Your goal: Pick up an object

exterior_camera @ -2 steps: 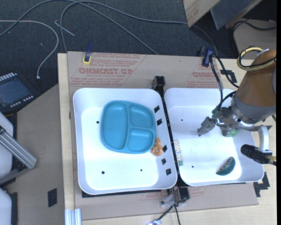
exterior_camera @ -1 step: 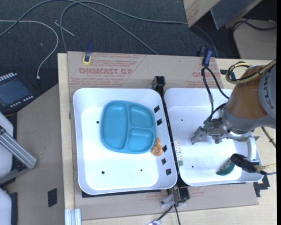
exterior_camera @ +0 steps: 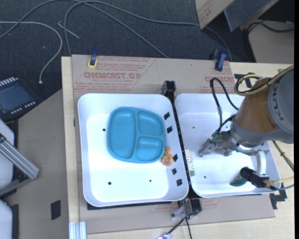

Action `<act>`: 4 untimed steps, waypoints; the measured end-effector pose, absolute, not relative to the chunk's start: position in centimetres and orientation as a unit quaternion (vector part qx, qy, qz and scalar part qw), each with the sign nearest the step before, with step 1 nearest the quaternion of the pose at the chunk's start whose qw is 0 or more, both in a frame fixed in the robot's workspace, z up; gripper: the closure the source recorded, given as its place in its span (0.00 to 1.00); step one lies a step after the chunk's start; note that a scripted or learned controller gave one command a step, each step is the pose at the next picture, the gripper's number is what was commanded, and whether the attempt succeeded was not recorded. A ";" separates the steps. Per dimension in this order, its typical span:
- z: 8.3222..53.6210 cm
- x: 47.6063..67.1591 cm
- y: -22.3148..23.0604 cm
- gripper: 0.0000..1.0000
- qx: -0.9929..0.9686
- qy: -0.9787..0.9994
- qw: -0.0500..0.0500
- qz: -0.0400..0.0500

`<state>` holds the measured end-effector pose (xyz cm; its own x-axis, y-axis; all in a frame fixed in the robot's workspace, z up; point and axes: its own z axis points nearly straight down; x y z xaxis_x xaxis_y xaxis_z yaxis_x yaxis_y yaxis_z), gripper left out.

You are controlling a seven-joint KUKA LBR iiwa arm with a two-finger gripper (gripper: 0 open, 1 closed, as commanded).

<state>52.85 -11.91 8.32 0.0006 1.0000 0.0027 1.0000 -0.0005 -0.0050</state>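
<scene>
At left, glossy blue tray (exterior_camera: 136, 134) (three-sectioned)

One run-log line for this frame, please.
gripper: over right bin, no object seen held | left bin: blue plate, orange object beside it | right bin: teal object near front edge

Floor: dark blue-grey carpet (exterior_camera: 140, 28), with thin pale cables (exterior_camera: 61, 42) lying loose across it. A brown cardboard box (exterior_camera: 210, 11) stands at the top right. The pale tan counter (exterior_camera: 46, 140) is covered by a brown cardboard sheet with red lettering (exterior_camera: 117, 70), held at its far edge by two blue clamps (exterior_camera: 93, 58). A silver aluminium rail (exterior_camera: 18, 156) and a small dark screen (exterior_camera: 16, 95) sit at the left. Lighting is even.
</scene>
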 end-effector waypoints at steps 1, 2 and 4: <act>9.6 53.0 -11.9 1.00 -0.707 -0.707 0.001 -0.001; 14.0 52.6 -12.1 1.00 -0.707 -0.707 -0.001 -0.001; 24.3 52.5 -11.4 1.00 -0.707 -0.708 -0.002 -0.002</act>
